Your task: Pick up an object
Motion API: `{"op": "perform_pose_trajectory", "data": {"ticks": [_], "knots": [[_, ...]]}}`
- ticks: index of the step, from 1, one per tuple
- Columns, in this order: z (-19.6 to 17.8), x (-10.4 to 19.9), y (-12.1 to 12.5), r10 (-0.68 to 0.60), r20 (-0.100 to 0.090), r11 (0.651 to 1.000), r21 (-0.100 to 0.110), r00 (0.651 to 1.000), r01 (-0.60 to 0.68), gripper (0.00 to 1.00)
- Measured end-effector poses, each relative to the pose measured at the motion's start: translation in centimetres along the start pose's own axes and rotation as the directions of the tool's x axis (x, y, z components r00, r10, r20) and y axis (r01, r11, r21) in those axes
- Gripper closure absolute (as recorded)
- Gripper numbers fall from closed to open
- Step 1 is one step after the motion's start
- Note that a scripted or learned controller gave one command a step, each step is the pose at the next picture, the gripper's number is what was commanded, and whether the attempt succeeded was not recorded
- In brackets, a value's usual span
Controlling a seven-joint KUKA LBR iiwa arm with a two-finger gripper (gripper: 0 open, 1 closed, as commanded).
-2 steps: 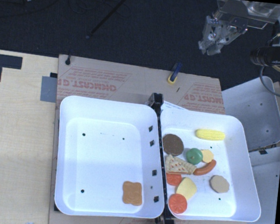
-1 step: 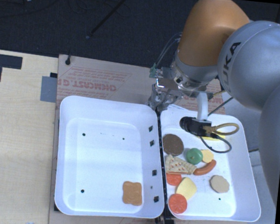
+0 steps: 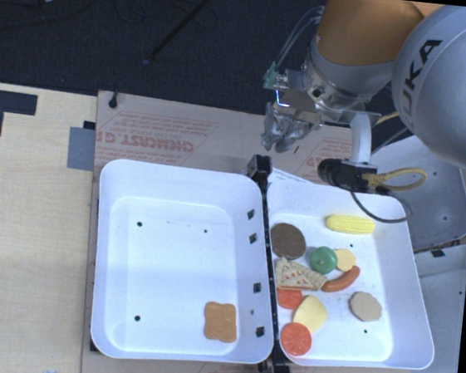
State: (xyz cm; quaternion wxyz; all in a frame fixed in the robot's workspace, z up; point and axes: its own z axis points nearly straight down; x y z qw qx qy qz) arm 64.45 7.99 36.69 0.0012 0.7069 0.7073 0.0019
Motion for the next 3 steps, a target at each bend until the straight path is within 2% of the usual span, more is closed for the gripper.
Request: {"op": "perform_pose_trajectory", "data": {"ticks": [1,2,3], "knots": [[-14.7,5.4,0.0,-0.005,-0.004,1.0,-0.01,1.0,0.005,1.0],[-17.2,11.4,0.0,-0.003,-0.001,1.0,0.004,1.0,0.003,1.0],[-16.3,0.8,0.0,0.005,0.002,1.0,0.01,1.0,-0.005,1.0]]}}
